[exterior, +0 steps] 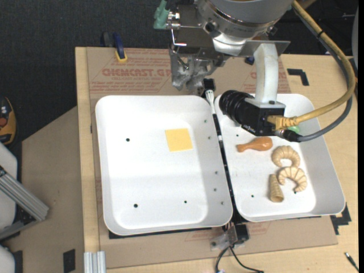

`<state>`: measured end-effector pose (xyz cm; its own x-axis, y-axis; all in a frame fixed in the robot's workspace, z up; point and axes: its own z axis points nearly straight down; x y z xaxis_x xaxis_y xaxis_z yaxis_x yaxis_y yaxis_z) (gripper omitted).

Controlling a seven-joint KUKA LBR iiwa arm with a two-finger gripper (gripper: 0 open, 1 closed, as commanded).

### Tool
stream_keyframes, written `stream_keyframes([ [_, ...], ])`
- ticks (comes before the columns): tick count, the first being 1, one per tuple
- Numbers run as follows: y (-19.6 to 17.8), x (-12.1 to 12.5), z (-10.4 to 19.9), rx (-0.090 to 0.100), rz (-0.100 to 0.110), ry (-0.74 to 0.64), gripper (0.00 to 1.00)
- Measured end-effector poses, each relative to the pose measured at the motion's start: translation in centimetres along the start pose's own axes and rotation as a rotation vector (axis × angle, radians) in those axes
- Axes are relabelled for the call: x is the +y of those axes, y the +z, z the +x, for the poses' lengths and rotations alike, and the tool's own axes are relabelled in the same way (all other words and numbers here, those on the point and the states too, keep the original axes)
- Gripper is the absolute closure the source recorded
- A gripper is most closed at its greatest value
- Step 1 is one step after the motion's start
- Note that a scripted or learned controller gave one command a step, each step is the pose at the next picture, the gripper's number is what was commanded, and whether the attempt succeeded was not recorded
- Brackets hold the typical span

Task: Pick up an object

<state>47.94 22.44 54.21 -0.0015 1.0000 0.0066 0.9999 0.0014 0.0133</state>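
End effector poised over the bins, nothing yet in its grasp.

From the fixed camera, the end effector [190, 75] hangs just beyond the far rim of the left bin [108, 152]; whether its fingers stand apart or together, I cannot tell. A yellow cheese slice [178, 140] lies flat mid-bin, likely thin, light and hard to pinch except by an edge. Right of that bin, the right bin [327, 181] holds a toy drumstick [255, 146] and two croissants [289, 169], probably light and rigid; the drumstick's narrow shank looks easiest to grip.
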Motion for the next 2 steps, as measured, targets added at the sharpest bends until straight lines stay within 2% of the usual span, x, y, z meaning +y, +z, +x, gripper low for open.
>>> stream_keyframes([
  [1,10.8,-0.3,-0.1,-0.012,0.025,0.003,1.0],
  [2,0.0,0.3,0.0,0.0,0.0,0.0,1.0],
])
